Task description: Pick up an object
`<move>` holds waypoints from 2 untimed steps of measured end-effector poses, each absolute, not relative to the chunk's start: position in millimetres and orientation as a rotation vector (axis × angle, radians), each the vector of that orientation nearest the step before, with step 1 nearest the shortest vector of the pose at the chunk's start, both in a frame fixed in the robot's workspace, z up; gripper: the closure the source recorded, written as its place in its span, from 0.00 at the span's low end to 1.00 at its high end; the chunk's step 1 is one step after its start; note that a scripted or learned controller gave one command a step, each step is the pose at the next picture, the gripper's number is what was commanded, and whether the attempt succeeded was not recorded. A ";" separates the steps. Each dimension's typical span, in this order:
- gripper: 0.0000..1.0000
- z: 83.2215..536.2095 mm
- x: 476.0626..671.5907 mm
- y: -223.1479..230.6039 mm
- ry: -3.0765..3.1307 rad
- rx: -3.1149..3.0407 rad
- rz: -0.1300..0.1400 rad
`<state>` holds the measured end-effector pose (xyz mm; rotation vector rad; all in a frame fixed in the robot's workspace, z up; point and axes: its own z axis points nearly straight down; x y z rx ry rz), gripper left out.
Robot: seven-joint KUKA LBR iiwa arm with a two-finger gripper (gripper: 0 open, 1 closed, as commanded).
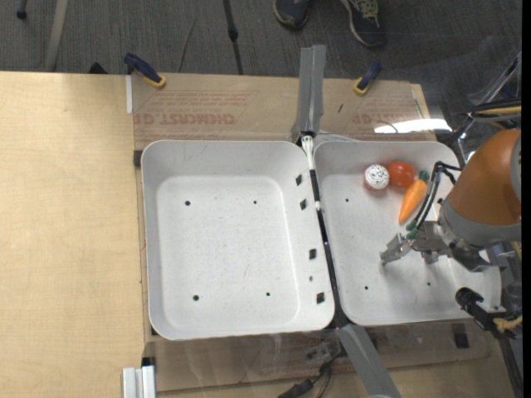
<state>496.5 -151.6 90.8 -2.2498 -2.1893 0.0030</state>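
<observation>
In the right bin (365, 297) lie a white ball with dark speckles (377, 177), a red-orange ball (401, 173) touching it on its right, and an orange carrot-shaped toy (411, 200) with a green top just below them. My gripper (398, 249) hangs low over the bin's middle right, below the carrot and apart from it. I see nothing between its fingers. The orange-banded arm (489, 181) covers the bin's right edge.
The left bin (158, 222) stands beside the right one, joined by a row of black clips (315, 222). Brown cardboard lies behind both bins, with blue-and-yellow clamps (143, 69) at its back corners. A wooden bench top extends to the left.
</observation>
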 end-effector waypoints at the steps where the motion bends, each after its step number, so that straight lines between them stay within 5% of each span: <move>1: 0.00 95.0 546.7 -212.1 -2.272 -2.162 -0.005; 2: 0.00 91.4 600.4 -173.0 -2.297 -2.144 0.001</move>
